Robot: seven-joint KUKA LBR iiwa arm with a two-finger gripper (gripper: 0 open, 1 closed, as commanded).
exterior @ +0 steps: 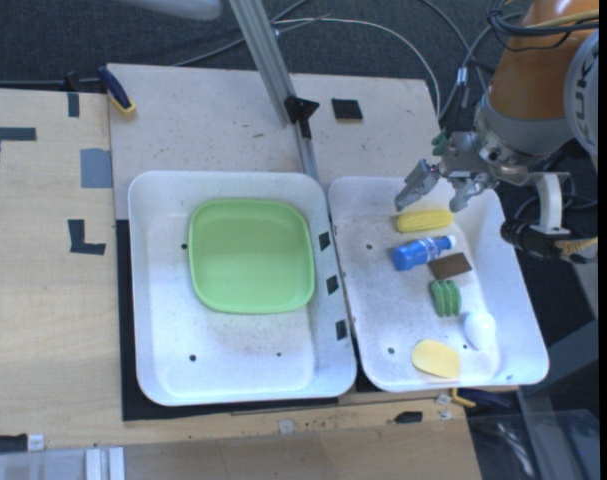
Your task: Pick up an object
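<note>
On the left I saw the left bin (153,268) with a flat green plate (251,256) lying in its middle. Nothing was going on there.

Next to it was the right bin (368,268), and all the small things lay in it. Near the top was a yellow banana-shaped toy (424,221). Just below it lay a blue bottle (420,253) on its side, with a white cap end. Beside that was a small brown block (450,266), then a green ribbed thing (445,297), a white thing (479,328) near the right wall, and a flat yellow piece (437,359) at the bottom.

The gripper (440,190) hung right over the banana toy. Its two fingers were spread apart, with nothing between them. So I judged the pick was not done yet. The arm had only got into place. It had yet to go down, close on the toy and lift it. The toy looked smooth, curved and lying flat, so I thought it could slip.
</note>
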